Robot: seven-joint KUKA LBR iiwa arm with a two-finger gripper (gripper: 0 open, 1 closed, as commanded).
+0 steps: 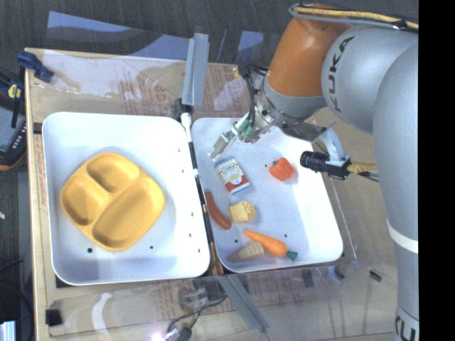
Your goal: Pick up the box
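**Small carton waits just under the end effector**

The box [232, 175] lies flat on the floor of the right-hand bin [323, 222], toward its upper left, a little carton with a blue-and-white printed face and a red strip along its lower end. It sits slightly askew, clear of the sausage [218, 210] below it and the corn piece [242, 211] beside that, so nothing crowds its long sides. The end effector [226, 142] hangs just above and to the left of it, its fingers spread apart with nothing between them.

From where I stand the box looks light and thin-walled (toy-grocery cardboard or plastic, I'd guess), stiff enough to hold shape but likely to dent under a hard squeeze. The printed face appears glossy, so it may slide on the smooth bin floor if nudged from one side only. The sensible hold seems to be across the narrow width, near the middle of its length, fingers coming straight down on both long edges at once. The tomato-like piece [282, 169] and carrot [266, 243] lie well apart from it.
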